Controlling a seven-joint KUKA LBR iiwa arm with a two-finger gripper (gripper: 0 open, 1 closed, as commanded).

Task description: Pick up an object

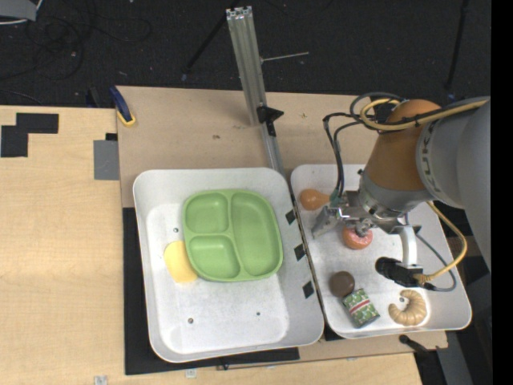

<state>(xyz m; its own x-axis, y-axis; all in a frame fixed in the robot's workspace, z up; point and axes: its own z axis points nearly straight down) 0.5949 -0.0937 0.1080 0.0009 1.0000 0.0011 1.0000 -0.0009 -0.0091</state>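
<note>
Camera view, claw [353, 224] directly above pink donut [357, 238], right bin [449, 311]

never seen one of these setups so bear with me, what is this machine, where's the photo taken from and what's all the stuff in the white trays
The picture comes from one fixed camera above the bench, looking down at a slant. The big grey and orange shape on the right is a robot arm; at its tip is a two-finger gripper, lowered into the right bin. Its job is to pick up an object.

In that bin, a pink and red round object lies right under the gripper; I cannot tell whether it is gripped. An orange ball sits beside it, and nearer the front lie a brown ball, a small green packet and a tan croissant-shaped toy.

The left bin holds a green divided plate with a yellow object at its edge.
</note>
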